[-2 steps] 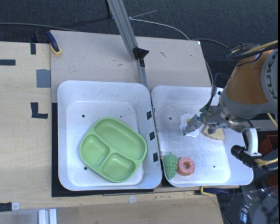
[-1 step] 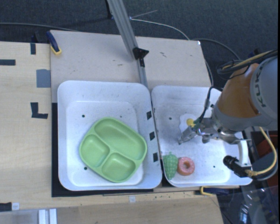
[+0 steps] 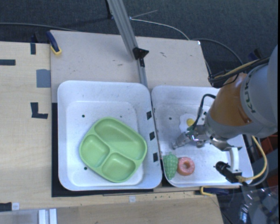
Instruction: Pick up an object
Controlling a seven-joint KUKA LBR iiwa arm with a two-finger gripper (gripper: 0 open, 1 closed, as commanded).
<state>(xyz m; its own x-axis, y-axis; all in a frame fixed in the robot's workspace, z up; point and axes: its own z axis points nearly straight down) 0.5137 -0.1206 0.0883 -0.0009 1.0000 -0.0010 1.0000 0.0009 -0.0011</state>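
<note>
The right bin (image 3: 168, 101) holds a pink ring-shaped donut (image 3: 185, 166) near its front wall. A green knobbly piece (image 3: 170, 166) lies just left of the donut, touching it. A white piece with a yellow spot (image 3: 188, 122) lies further back, partly hidden by the arm. My gripper (image 3: 183, 140) sits low over the bin floor between that white piece and the donut, a little apart from each. I see nothing held in it.
In the left bin (image 3: 65, 125) lies a light green divided plate (image 3: 113, 149). A slanted metal pole (image 3: 126, 27) crosses the bench behind the bins. The arm's orange band (image 3: 226, 108) and grey body cover the right bin's right side.
</note>
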